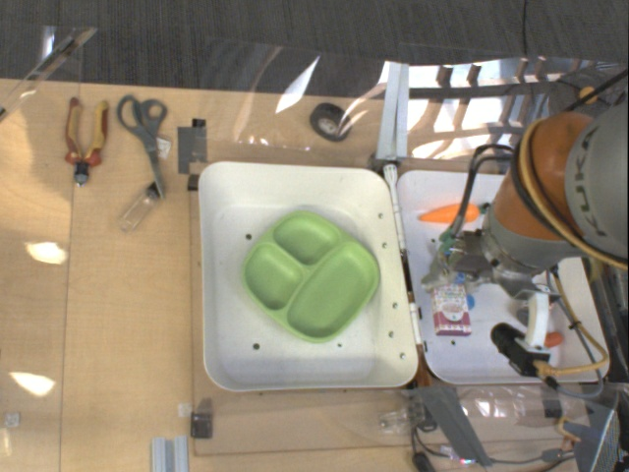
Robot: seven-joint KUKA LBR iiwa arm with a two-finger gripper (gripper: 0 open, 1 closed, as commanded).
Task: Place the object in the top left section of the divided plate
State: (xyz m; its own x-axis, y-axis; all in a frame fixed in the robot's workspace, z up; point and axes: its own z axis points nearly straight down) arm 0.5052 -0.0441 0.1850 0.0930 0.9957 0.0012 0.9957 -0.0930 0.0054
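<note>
Lying flat at the lower left of the right bin (pixel 580 362), the small red-and-white packet (pixel 452 313) looks the likeliest object, just under the tool (pixel 454 264), which hangs over it ready for a pick. An orange carrot (pixel 447 213) lies above. The green divided plate (pixel 312 275) waits in the left bin (pixel 226 264) on the bench (pixel 98 313)

On my own arm (pixel 590 180), at the right of the view, black capital letters run down the grey casing beside the orange band; I can make out "KUK" of the maker's name before the frame cuts it off. Below my wrist, in the right bin (pixel 590 308), lies a small packet (pixel 453 311) with red and white printing, too small and blurred to read.
</note>
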